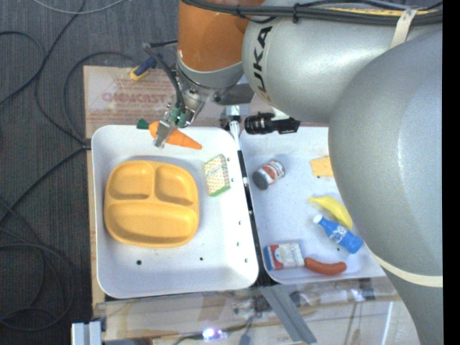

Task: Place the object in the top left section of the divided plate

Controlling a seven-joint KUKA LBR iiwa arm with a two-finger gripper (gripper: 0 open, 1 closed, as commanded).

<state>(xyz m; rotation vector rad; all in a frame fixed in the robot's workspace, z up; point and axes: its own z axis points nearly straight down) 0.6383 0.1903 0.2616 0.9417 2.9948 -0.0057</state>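
Over left bin, hand (pixel 167 129) touching carrot (pixel 181 139).

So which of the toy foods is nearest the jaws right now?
The orange carrot at the far edge of the left bin, right at the gripper. The waffle piece lies beside the yellow divided plate; the can, banana and sausage lie in the right bin.

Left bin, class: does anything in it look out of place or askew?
Yes. The toy carrot lies at the far rim of the left bin, outside the yellow divided plate, with the pincer at its leafy end. A small checked packet sits tilted beside the plate's right edge.
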